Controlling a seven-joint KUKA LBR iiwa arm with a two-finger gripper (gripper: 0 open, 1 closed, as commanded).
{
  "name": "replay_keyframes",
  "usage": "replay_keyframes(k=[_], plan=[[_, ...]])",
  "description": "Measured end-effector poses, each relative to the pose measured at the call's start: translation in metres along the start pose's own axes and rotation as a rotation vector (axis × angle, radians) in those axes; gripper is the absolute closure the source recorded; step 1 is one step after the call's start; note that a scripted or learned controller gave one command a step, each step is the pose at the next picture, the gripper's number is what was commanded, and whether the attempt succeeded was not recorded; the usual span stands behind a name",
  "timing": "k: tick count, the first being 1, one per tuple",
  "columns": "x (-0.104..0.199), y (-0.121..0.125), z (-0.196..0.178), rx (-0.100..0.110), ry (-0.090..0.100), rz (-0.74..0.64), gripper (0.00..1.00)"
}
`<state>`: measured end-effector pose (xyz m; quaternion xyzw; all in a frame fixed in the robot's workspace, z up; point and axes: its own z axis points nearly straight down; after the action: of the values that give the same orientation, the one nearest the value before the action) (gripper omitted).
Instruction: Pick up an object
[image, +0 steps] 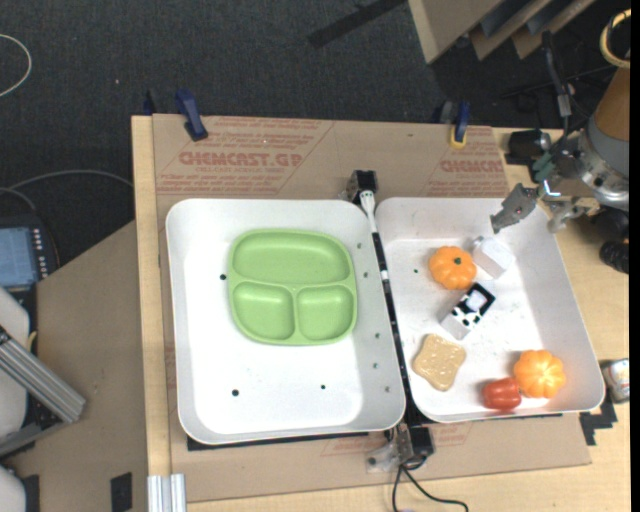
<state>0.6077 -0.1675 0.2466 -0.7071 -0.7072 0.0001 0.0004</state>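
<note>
White plastic forms both shallow bins on the bench, and we see them side by side, their inner rims almost touching. In the left bin (190, 330) lies a pale green divided plate (293, 286), set toward the far edge and roughly centred between the side walls, with three compartments facing up.

The right bin (570, 300) carries the loose things. Near its far edge we see a small orange pumpkin (452, 267), and just beside it, toward the right wall, a pale whitish block (489, 260). A little nearer to us sits a black-and-white block (468, 309), about in the middle of the bin. Toward the near edge lies a tan toast-shaped piece (439, 361), close to the left wall. In the near right corner sit a second orange fruit (540, 372) and a red item (501, 394), touching or nearly so.

The gripper (515, 208) hangs over the far right part of the right bin, above and beyond the whitish block, tilted down to the left. We see nothing between its fingers, and we cannot tell how far apart they stand. The grey arm (605, 150) reaches in from the right edge of the bench.
</note>
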Motion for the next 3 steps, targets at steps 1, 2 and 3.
replay_keyframes(k=[1,2,3], plan=[[-0.011,0.032,0.136,-0.017,-0.007,0.001,0.00],[0.073,0.061,0.162,-0.005,0.001,-0.008,0.00],[0.068,0.060,0.150,-0.008,-0.003,-0.001,1.00]])
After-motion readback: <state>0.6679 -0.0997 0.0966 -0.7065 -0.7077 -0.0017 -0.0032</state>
